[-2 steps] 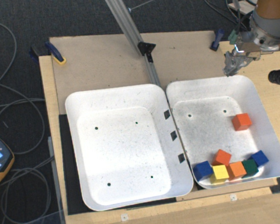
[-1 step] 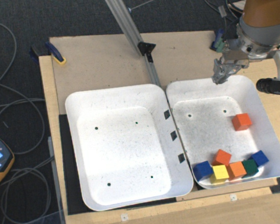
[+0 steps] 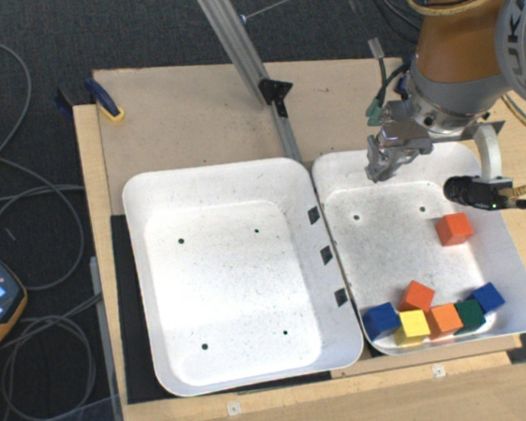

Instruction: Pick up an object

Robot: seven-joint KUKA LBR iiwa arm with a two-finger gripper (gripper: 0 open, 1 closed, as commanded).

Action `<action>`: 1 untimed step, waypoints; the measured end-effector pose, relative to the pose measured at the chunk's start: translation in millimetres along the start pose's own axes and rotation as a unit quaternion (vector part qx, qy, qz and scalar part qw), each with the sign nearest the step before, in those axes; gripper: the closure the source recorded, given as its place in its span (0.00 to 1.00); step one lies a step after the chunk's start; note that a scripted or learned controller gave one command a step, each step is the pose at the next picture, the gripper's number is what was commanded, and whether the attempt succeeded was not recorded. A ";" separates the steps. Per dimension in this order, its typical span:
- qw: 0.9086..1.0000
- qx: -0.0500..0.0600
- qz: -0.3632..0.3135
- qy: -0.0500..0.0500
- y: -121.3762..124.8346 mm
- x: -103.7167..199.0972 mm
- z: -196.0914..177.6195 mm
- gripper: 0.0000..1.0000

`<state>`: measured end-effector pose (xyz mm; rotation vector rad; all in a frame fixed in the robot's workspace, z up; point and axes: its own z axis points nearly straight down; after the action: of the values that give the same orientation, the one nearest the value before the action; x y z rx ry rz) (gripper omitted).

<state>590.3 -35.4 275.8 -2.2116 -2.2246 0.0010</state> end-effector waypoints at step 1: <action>1.000 0.000 0.000 0.000 -23.3 41.0 5.0 1.00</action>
<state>566.7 5.5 271.0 -2.2129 -2.2240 0.0008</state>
